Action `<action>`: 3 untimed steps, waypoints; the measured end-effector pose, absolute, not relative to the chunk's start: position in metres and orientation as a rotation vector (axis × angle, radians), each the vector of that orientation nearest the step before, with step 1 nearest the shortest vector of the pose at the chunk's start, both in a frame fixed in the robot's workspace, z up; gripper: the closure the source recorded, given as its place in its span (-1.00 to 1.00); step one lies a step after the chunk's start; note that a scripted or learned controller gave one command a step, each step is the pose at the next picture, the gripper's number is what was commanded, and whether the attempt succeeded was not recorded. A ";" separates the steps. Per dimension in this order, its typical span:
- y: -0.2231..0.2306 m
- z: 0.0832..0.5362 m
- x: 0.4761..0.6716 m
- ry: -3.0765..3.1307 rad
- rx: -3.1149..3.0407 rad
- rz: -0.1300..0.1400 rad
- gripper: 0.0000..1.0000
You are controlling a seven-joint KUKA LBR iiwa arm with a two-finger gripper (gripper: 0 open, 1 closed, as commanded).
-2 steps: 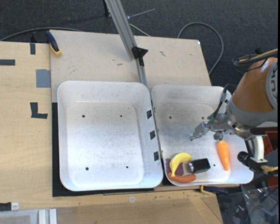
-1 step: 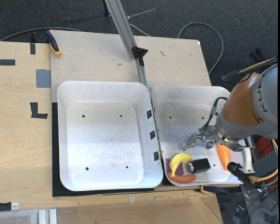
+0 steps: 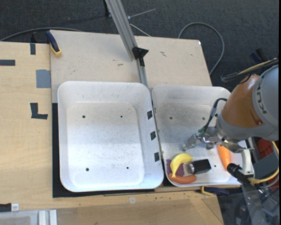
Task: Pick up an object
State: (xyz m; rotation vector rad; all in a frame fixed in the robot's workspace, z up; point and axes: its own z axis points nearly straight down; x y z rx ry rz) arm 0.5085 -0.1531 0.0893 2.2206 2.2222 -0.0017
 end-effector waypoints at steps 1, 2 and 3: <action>-0.153 0.099 0.508 2.224 2.221 -0.002 1.00; -0.156 0.161 0.505 2.220 2.218 0.003 1.00; -0.160 0.220 0.499 2.219 2.217 0.003 1.00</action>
